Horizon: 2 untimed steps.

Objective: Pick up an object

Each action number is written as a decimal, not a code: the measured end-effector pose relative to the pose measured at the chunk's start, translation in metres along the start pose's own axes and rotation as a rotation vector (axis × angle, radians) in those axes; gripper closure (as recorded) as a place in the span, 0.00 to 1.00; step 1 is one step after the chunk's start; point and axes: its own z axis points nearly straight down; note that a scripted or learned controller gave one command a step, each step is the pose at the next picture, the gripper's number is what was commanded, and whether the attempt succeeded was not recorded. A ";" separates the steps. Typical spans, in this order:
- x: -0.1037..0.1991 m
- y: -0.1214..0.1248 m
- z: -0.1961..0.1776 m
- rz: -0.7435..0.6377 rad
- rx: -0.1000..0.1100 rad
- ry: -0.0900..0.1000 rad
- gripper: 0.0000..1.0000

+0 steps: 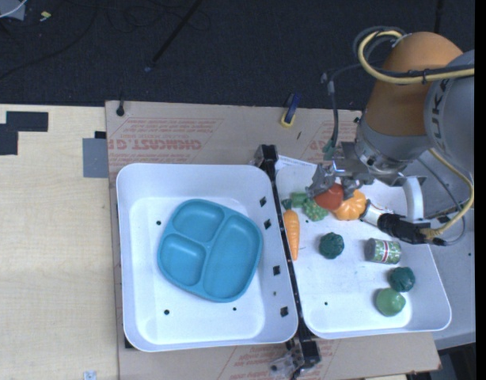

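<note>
The right bin [429,315] holds several toy foods. My gripper [335,184] hangs low over the bin's far left part, right above a red tomato [328,199], whose top it hides. An orange-yellow pepper [351,207] touches the tomato on the right, and a green leafy piece [310,209] lies to its left. A carrot [291,233] rests along the bin's left wall. Further forward are a dark green broccoli [332,245], a small can [383,251], a dark green lump [401,278] and a light green fruit [390,302].
The left bin [136,307] holds a blue divided plate [210,248]. A black divider [279,244] runs between the bins. My grey arm with its orange band [409,85] and looping cables comes in from the upper right, above the right bin's far edge.
</note>
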 end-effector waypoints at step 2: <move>0.040 0.002 0.024 0.005 0.002 -0.003 1.00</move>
